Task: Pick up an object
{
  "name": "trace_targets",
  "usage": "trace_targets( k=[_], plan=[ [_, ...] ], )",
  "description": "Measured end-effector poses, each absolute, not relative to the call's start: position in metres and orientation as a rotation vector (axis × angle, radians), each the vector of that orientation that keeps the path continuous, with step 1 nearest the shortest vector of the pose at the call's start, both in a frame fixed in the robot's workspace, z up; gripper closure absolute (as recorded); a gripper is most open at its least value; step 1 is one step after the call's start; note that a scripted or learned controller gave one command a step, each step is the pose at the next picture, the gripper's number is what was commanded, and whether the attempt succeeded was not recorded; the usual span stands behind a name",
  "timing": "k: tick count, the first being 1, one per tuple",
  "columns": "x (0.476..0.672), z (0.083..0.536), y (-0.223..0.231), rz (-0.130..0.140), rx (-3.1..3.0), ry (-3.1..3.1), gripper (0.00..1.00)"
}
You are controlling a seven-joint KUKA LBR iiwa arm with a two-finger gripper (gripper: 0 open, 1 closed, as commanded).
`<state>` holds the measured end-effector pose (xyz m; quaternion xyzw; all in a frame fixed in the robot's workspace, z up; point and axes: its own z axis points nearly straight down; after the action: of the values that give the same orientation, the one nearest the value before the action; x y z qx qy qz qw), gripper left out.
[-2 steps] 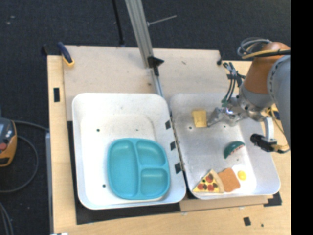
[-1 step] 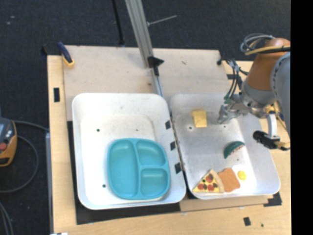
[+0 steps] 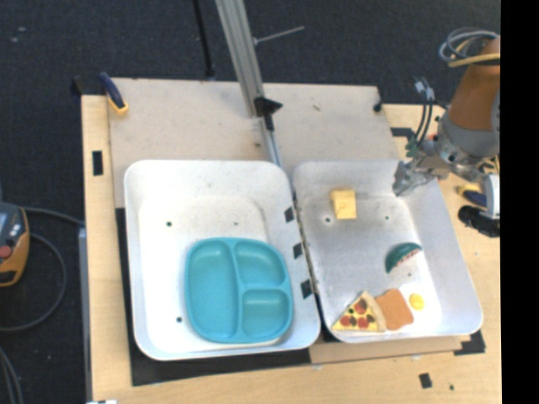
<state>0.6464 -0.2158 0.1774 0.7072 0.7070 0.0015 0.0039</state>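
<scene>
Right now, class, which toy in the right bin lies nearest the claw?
The yellow cube. It sits alone in the bin's upper part, just left of the claw, while the green piece, pizza slice and others lie lower.

One fixed camera hangs high above the bench and looks down at a slant, far edge at the top. It stands far enough back to take in both white bins, the left bin and the right bin, plus dark floor beyond. The arm enters from the right.
</scene>
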Motion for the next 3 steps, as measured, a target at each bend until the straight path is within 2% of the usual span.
trace_targets(
  k=[1, 2, 3],
  plan=[
    [0.648, 0.241, -0.211, 0.006, 2.212, 2.219, 1.0],
    [0.649, 0.279, -0.212, 0.004, 2.213, 2.221, 1.0],
    [0.638, 0.267, -0.17, -0.001, 2.217, 2.225, 1.0]
  ],
)
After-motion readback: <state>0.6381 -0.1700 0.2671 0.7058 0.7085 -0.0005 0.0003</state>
